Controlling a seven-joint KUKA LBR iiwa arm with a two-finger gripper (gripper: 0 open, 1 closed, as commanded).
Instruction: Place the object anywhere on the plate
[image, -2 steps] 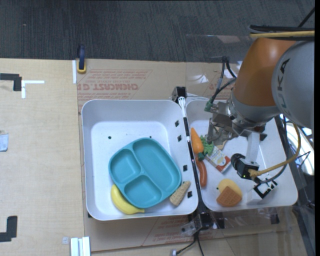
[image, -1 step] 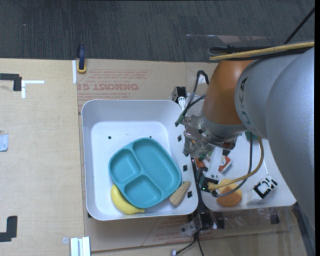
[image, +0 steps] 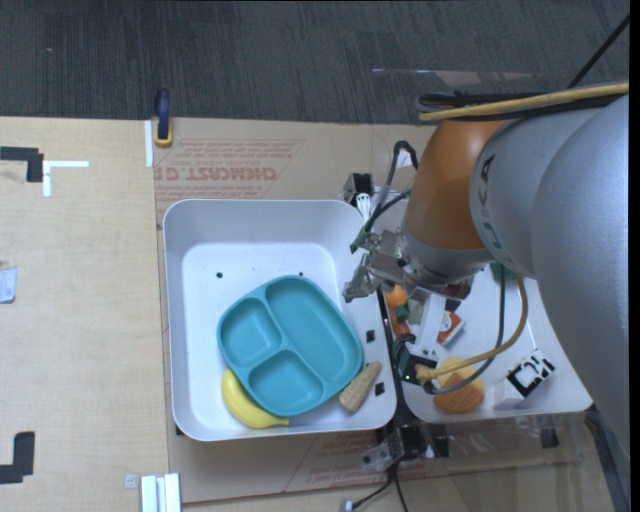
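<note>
Nearest in the left bin (image: 180, 300), a banana (image: 245, 402) and a tan wedge (image: 360, 388) lie against the teal divided plate (image: 290, 345). Farther right, the gripper (image: 405, 300) hangs over the right bin's small objects (image: 458, 395), its opening hidden, so I cannot tell its hold. Those look light and rigid, perhaps plastic food, best pinched across the middle.

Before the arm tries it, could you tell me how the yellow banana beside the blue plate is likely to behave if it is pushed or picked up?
The banana is curved and smooth, so it may pivot or slide rather than roll straight. It looks like a toy, probably light and stiff, though I cannot confirm that. It lies tucked against the blue plate near the bin wall, so fingers would likely have little room around it.
</note>
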